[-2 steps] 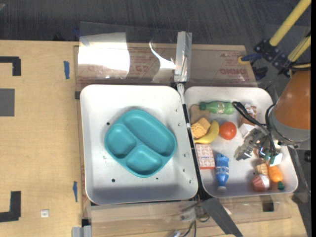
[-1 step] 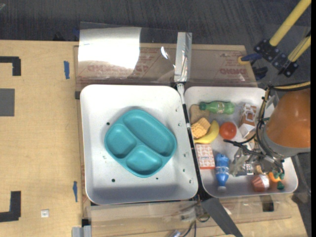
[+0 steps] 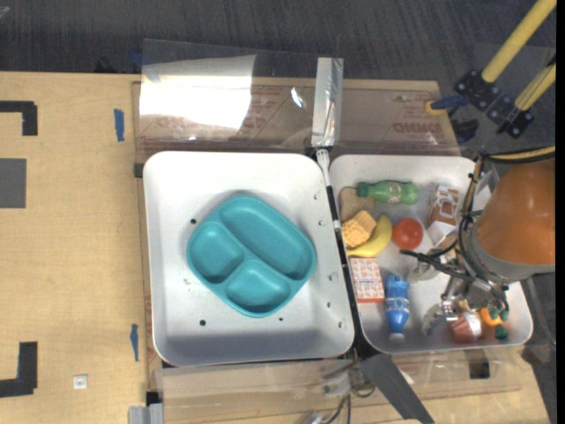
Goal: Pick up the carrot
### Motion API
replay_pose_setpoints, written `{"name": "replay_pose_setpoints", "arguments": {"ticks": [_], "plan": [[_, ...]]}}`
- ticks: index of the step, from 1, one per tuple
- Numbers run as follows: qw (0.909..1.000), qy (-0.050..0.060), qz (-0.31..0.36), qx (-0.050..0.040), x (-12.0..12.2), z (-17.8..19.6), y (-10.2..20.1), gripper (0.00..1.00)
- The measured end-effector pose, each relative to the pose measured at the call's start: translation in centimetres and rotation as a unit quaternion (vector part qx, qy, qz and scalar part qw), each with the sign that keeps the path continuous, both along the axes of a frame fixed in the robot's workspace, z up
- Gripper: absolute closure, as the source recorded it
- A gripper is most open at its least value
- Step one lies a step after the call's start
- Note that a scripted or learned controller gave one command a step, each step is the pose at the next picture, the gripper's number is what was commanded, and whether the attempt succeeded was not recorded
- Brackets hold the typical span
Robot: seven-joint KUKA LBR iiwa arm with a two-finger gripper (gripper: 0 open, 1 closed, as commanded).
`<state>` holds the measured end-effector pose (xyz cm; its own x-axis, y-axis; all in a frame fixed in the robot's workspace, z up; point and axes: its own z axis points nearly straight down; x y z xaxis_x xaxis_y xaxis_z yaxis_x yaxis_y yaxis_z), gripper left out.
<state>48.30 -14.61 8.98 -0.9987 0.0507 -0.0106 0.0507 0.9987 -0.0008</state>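
The carrot [image 3: 495,317], small and orange with a green tip, lies in the front right corner of the right bin [image 3: 521,329]. A reddish-brown piece [image 3: 465,328] rests just to its left. My gripper [image 3: 466,306] hangs low over that corner, directly above these two items and partly hiding them. The grey arm with its orange band [image 3: 528,215] reaches in from the right above it.
The right bin also holds a green bottle [image 3: 388,192], a banana [image 3: 380,238], a waffle piece [image 3: 356,230], a red tomato [image 3: 407,233], a blue bottle [image 3: 397,303], a red-and-white box [image 3: 365,281] and a small carton [image 3: 444,207]. A teal divided plate [image 3: 252,253] sits in the left bin [image 3: 168,237].
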Motion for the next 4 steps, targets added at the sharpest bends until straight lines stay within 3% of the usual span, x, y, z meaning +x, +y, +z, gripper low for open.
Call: {"name": "replay_pose_setpoints", "arguments": {"ticks": [1, 2, 3, 4], "plan": [[0.9999, -0.002, 0.014, -0.0022, 1.5, -0.1, -8.0, 0.0], [1.0, -0.003, 0.002, 0.001, 7.5, 0.0, -0.2, 0.0], [0.997, -0.001, 0.078, -0.0017, 2.4, 0.0, -5.0, 0.0], [0.997, -0.008, 0.077, -0.0031, 2.9, 1.3, -5.0, 1.0]]}}
